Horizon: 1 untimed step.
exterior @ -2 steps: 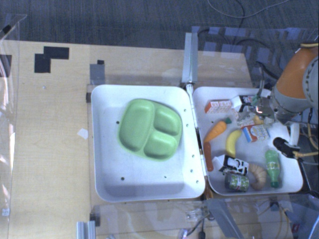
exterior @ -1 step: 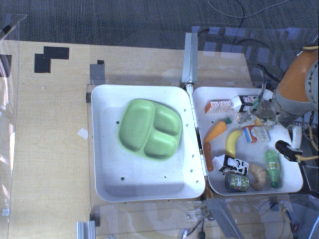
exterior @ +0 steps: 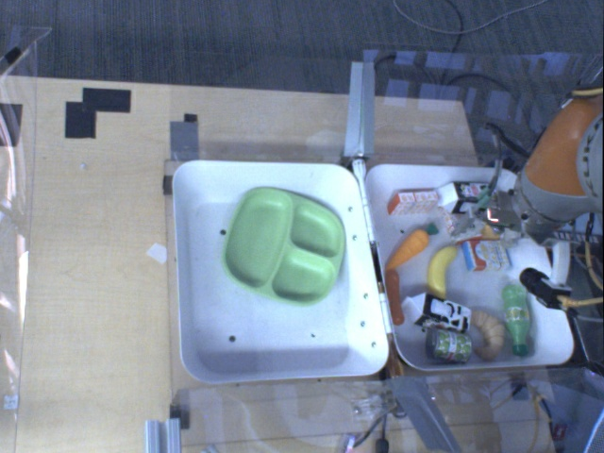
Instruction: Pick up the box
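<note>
One end effector (exterior: 486, 213) hangs low over the right bin (exterior: 406, 343) beside the box (exterior: 415, 200); finger spacing cannot be told.

Two bins are set side by side on the bench (exterior: 94, 253). The left bin (exterior: 193, 347) is occupied by a divided tray (exterior: 283, 243) at its centre. In the right bin (exterior: 382, 192), a box (exterior: 415, 200) is placed at upper left; below it a carrot (exterior: 408, 249) and banana (exterior: 441, 270) are laid, with a can (exterior: 449, 345) and bottle (exterior: 516, 319) along the lower edge.
</note>
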### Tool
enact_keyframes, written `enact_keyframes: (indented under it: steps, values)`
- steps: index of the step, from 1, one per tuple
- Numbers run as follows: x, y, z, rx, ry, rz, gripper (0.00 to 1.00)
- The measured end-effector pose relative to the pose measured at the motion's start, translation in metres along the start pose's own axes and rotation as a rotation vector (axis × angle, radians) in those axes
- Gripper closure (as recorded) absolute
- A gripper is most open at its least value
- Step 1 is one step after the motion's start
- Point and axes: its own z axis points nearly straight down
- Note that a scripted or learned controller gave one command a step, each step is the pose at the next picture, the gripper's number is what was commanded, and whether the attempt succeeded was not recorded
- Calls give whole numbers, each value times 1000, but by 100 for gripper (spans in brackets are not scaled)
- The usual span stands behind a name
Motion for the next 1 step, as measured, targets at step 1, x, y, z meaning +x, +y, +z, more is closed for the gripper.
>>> enact_keyframes:
  steps: [1]
  values:
    - [19, -4, 0, 1, -4, -52, 0]
